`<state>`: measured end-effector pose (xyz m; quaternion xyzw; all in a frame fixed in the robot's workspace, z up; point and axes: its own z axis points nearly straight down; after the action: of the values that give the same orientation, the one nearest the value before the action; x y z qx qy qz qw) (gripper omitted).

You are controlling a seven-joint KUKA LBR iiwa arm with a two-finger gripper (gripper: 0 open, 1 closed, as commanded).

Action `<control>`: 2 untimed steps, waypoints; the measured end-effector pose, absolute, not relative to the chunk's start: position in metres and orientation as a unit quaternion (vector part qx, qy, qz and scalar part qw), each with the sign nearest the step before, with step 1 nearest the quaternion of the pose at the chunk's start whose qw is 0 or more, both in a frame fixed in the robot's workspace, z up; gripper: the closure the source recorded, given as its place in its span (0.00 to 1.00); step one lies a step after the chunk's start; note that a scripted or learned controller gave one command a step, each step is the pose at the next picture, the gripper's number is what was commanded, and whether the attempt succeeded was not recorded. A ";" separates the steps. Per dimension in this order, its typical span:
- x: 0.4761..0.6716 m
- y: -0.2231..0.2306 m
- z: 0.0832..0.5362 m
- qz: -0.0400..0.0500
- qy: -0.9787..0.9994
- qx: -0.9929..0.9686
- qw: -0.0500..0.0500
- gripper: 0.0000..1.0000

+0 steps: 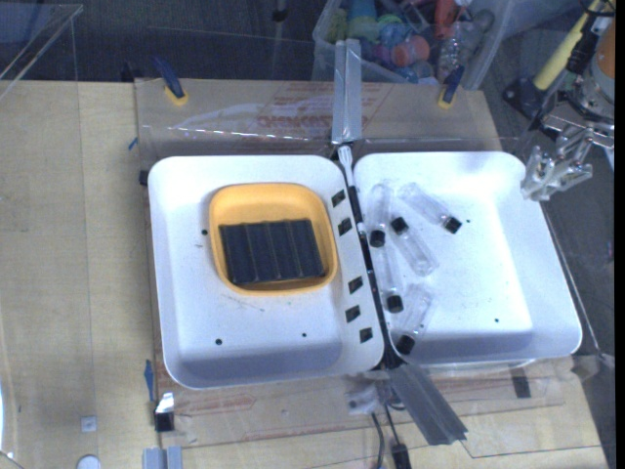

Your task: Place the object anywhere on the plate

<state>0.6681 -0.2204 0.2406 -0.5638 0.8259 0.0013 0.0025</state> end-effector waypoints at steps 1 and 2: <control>0.669 -0.221 0.259 -0.001 0.760 -0.650 0.005 1.00; 0.668 -0.220 0.240 0.001 0.687 -0.727 0.003 1.00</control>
<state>0.6679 -0.2202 0.2398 -0.7270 0.6866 0.0013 0.0027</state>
